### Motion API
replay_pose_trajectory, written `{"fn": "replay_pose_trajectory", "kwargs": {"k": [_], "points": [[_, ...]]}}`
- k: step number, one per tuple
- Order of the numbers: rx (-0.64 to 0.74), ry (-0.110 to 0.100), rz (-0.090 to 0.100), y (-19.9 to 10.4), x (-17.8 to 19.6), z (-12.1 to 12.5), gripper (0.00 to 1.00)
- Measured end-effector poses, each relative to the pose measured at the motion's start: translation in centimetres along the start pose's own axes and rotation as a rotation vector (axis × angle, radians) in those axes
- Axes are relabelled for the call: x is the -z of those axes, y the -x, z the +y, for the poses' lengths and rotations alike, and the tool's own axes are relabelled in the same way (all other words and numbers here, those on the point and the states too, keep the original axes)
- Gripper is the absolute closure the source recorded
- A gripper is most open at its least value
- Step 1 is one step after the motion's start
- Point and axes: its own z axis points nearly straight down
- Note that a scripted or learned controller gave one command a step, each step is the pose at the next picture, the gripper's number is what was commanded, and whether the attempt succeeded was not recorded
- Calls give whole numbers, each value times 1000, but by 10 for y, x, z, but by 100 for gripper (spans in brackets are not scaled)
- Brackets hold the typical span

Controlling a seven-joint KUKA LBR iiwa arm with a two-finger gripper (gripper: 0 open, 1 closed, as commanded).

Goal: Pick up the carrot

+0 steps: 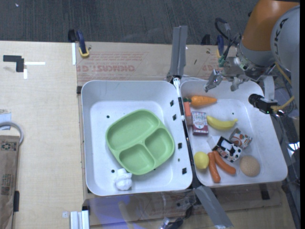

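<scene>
An orange carrot (203, 100) with a green stub lies on its side at the far left of the right bin (267, 142). My gripper (224, 84) hangs over the bin's far edge, just above and to the right of the carrot and apart from it. It is open, with nothing between its two fingers. Two more slim orange carrots (219, 166) lie side by side near the bin's front edge.
Also in the right bin are a banana (221, 123), a red carton (199, 123), a lemon (201, 160), a cow-patterned toy (228, 149), a small brown-and-white pack (240, 140) and a tan ball (249, 166). The left bin (95, 128) holds a green divided plate (139, 141) and a white lump (123, 180).
</scene>
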Motion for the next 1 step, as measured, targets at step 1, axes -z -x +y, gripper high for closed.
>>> {"fn": "replay_pose_trajectory", "kwargs": {"k": [1], "points": [[94,-5,1,2,-107,-2,0]]}}
